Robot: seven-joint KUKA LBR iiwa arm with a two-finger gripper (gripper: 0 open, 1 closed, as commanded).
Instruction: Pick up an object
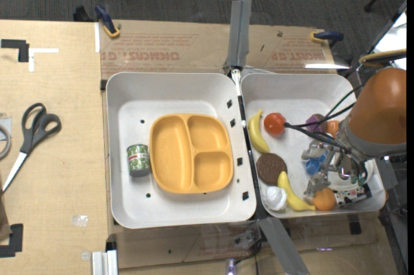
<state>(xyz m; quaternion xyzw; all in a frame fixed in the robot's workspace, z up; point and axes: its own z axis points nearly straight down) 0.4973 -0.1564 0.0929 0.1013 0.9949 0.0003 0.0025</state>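
Note:
The right bin [294, 87] holds several small items. A yellow banana [257, 133] lies along its left wall, with a red tomato [274, 123] beside it. Below them are a brown round cookie [270, 166], a white object [274, 198], a second banana [292, 196] and an orange fruit [324, 200]. A purple item [315, 121] sits near the arm. My gripper [321, 176] is low in the bin's right half, over a blue object [313, 165] and just above the orange fruit. The arm's orange band [385, 105] hides the bin's right side.
The left bin [123, 138] holds a yellow divided plate [191, 153] and a small green can [138, 159] to its left. Scissors [32, 131] lie on the wooden bench at the far left. Cables run from the arm across the right bin.

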